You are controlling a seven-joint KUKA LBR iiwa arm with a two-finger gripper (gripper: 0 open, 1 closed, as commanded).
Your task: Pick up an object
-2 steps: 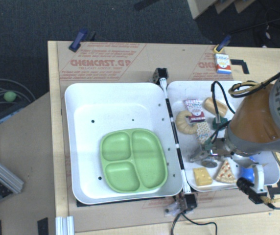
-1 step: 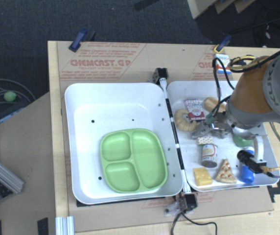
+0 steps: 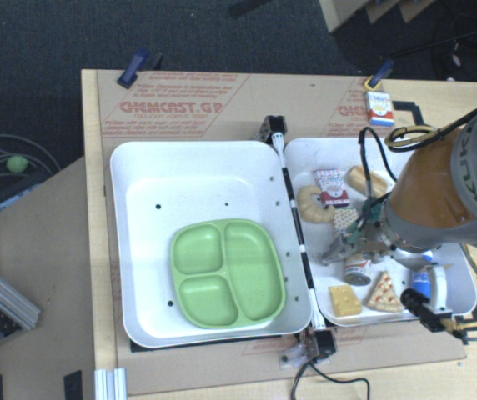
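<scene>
The right bin (image 3: 305,152) holds several toy foods. A tan bagel (image 3: 310,203) lies near its left wall, with a red-and-white packet (image 3: 331,185) and a bread roll (image 3: 364,179) behind it. A checked cracker (image 3: 344,217) sits in the middle. At the front are a small can (image 3: 357,272), a yellow cheese block (image 3: 345,300) and a pizza slice (image 3: 382,292). My gripper (image 3: 344,247) hangs low over the bin's middle, just above the can and in front of the cracker. I see nothing held in it.
The left bin (image 3: 138,173) contains a green divided plate (image 3: 226,272). A blue object (image 3: 421,284) lies at the right bin's front right, partly under the arm. A small carton (image 3: 379,109) stands on the bench behind the right bin. The arm covers the bin's right side.
</scene>
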